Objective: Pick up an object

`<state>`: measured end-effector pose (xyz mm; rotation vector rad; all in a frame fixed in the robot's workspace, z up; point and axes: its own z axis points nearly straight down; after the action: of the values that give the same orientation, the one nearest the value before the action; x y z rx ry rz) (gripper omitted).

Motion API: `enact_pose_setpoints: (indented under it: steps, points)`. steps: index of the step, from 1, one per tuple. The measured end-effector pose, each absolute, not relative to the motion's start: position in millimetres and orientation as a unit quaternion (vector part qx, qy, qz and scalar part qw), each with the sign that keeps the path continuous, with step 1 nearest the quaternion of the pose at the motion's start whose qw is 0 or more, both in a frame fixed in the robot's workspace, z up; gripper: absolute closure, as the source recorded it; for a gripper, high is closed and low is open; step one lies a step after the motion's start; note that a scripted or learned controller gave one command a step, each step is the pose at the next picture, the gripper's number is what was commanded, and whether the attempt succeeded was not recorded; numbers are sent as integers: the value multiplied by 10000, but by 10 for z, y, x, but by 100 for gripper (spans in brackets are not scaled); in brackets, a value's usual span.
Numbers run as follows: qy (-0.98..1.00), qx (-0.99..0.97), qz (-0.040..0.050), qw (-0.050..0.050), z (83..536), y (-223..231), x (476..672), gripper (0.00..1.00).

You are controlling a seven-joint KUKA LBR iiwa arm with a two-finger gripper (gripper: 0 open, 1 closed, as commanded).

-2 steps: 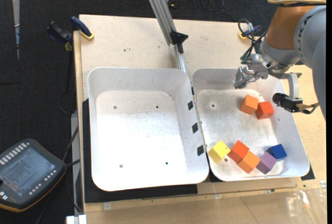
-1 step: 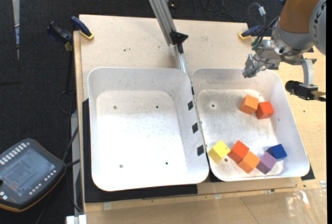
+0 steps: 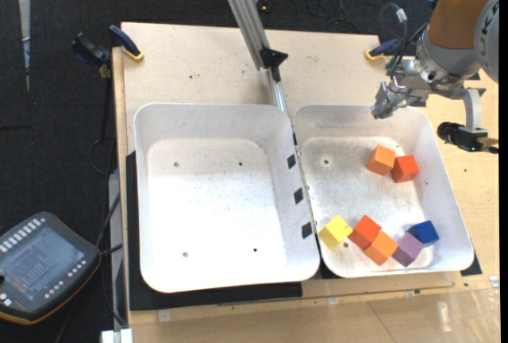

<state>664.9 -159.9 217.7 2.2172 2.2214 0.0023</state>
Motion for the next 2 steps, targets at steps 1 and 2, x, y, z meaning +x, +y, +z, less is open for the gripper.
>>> enact_pose_setpoints:
  steps: [1,2]
  points:
    - [7094,7048,0,-9,2118,-1056,6520,100]
    - [7096,7046,3,-10,2163,-612,6423,100]
